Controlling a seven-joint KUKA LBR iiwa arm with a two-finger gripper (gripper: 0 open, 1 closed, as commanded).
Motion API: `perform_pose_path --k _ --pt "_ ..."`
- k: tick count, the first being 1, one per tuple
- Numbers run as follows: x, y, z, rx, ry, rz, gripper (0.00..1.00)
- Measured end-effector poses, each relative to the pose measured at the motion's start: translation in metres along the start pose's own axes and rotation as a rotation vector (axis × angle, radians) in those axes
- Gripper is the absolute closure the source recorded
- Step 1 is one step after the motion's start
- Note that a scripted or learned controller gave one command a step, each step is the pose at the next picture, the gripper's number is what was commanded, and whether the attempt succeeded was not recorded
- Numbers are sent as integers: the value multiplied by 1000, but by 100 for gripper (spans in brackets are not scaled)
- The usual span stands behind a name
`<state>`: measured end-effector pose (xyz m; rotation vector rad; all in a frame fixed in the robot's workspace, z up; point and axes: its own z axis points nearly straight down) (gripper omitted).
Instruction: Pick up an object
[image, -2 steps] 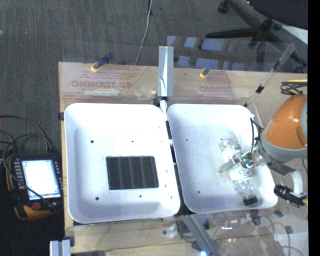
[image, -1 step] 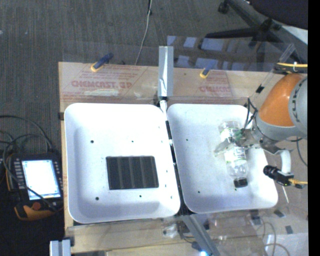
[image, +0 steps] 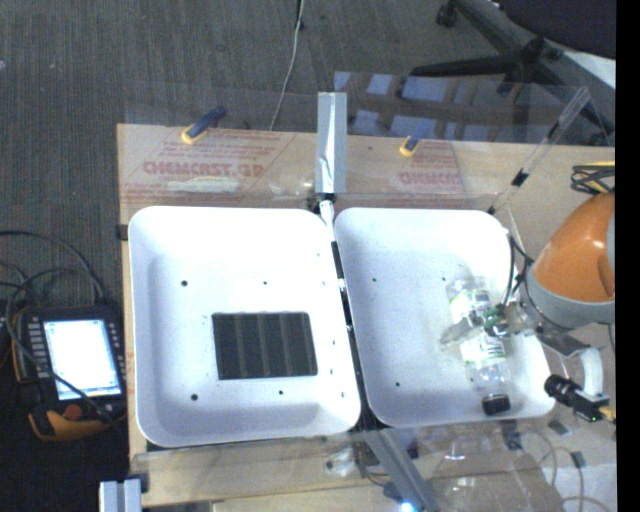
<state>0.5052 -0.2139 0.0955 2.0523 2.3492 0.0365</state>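
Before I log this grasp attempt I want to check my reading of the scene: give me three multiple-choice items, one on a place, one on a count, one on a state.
1. Where does the clear plastic bottle lie?
A. in the left bin
B. in the right bin, near its right wall
C. on the floor

2. How many white bins are on the bench?
A. one
B. two
C. three

3. How does the bottle rest?
A. on its side
B. upright on its base
C. lifted clear above the bin

Answers: 1 B, it lies by the right wall, next to the arm. 2 B, the left bin with its dark ribbed panel and the right one sit side by side. 3 A, its dark cap points toward the near rim.
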Motion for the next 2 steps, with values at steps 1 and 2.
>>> perform_pose_path --k 1,2 --pt "2 2 -9 -1 2 -3 100" --pt "32 90 -94 32 1 -75 100"
